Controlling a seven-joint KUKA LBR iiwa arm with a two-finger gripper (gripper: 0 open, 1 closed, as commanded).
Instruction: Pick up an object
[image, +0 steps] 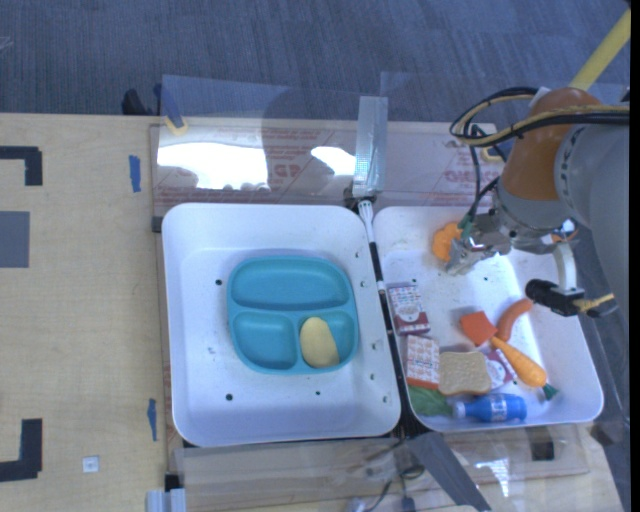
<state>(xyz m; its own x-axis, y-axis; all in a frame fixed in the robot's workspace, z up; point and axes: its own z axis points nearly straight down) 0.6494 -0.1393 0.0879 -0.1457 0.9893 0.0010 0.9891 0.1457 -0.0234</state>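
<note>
We see the gripper (468, 250) low at the right bin's (585, 400) far end, just beside a small orange object (445, 241); whether anything is grasped, we cannot tell, so lifting remains.

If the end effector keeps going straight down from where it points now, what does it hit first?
Probably the orange toy beside the end effector, or bare floor of the right bin next to it. One slanted view leaves depth unclear.
</note>
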